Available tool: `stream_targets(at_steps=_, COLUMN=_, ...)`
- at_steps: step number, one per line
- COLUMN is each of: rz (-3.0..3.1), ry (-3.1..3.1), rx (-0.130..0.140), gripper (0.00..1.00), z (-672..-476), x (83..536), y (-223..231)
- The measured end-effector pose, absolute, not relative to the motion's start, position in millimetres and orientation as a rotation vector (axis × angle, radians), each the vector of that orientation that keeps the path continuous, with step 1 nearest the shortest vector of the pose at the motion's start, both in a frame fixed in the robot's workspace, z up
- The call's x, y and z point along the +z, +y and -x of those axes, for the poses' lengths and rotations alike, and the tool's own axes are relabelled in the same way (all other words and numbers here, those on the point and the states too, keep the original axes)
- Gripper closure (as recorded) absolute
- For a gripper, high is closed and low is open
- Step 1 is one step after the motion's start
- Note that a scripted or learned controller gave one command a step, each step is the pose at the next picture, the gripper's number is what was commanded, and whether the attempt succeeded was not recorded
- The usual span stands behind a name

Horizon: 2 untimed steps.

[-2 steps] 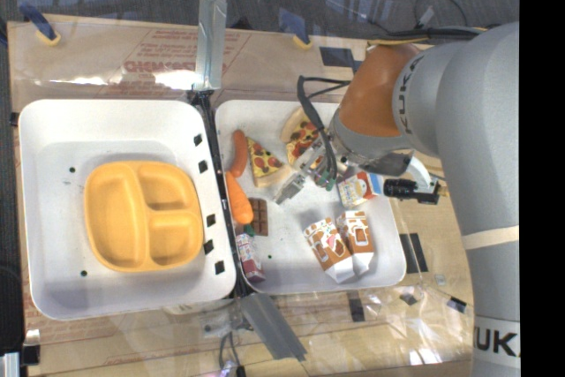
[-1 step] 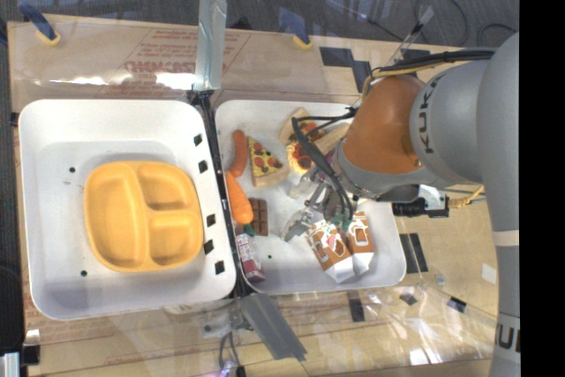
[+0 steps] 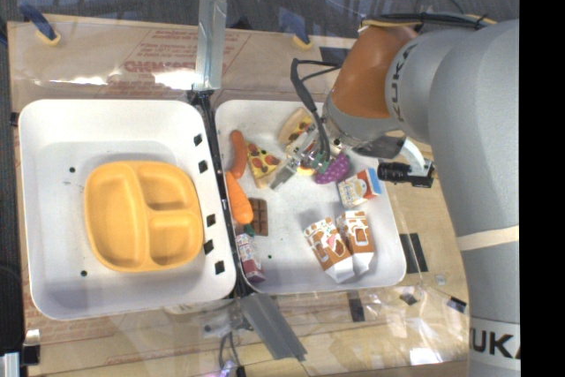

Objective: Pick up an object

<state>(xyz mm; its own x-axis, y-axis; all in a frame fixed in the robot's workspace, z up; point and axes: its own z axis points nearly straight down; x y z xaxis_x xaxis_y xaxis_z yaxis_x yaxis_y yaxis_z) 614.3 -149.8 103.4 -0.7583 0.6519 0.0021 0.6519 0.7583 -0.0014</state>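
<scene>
My gripper (image 3: 298,162) hangs low in the upper part of the right bin (image 3: 388,265), its metal fingers pointing left toward a pizza slice toy (image 3: 260,162). A purple grape bunch (image 3: 333,169) lies just right of the fingers, and a sandwich-like piece (image 3: 296,128) lies above them. An orange carrot (image 3: 239,199) and a reddish sausage (image 3: 237,150) lie along the bin's left wall. I cannot tell how the fingers stand, and nothing shows between them.
The right bin also holds a chocolate bar (image 3: 258,216), a small bottle (image 3: 248,259), two brown-and-white cartons (image 3: 340,241) and a small box (image 3: 360,187). The left bin (image 3: 44,137) holds a yellow divided plate (image 3: 143,214). The arm's orange band (image 3: 366,75) overhangs the right bin's top edge.
</scene>
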Motion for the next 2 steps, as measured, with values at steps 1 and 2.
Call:
stream_targets(at_steps=1, rz=0.842, ry=-3.022, rx=-0.001, gripper=0.0, z=-527.0, x=90.2, y=-179.1)
stream_targets(at_steps=2, rz=0.831, ry=-3.022, rx=-0.002, gripper=1.0, z=-527.5, x=98.9, y=-177.9)
